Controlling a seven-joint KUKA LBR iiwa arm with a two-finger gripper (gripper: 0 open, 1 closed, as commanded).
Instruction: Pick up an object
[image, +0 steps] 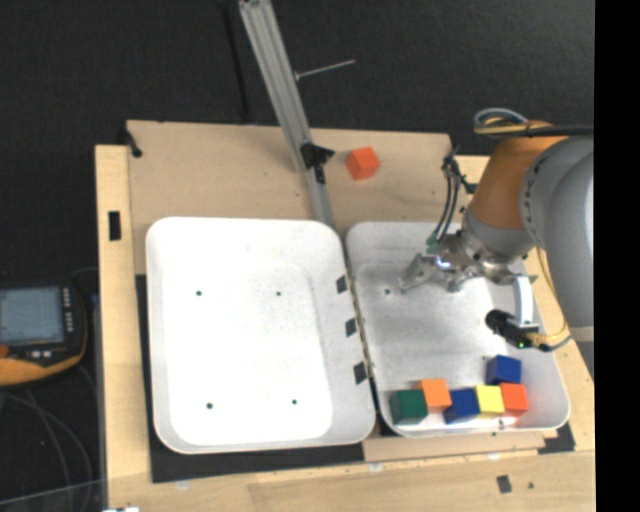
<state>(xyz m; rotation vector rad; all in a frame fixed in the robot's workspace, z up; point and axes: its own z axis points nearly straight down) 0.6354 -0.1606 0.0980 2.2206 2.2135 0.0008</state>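
Hovering over right bin (380, 330), upper part: gripper (432, 272), reaching in from right on grey arm (560, 230) with orange band (505, 185). Whether claw is apart or together: cannot tell, detail too small. Nothing showing between its tips. Blocks lying along right bin's near edge, well apart from gripper: green block (408, 404), orange block (436, 393), blue block (462, 404), yellow block (490, 399), second orange block (514, 397), second blue block (505, 369) just behind. Stray orange cube (362, 163) sitting on bench (200, 170) beyond bins. Left bin (240, 330) lying alongside.
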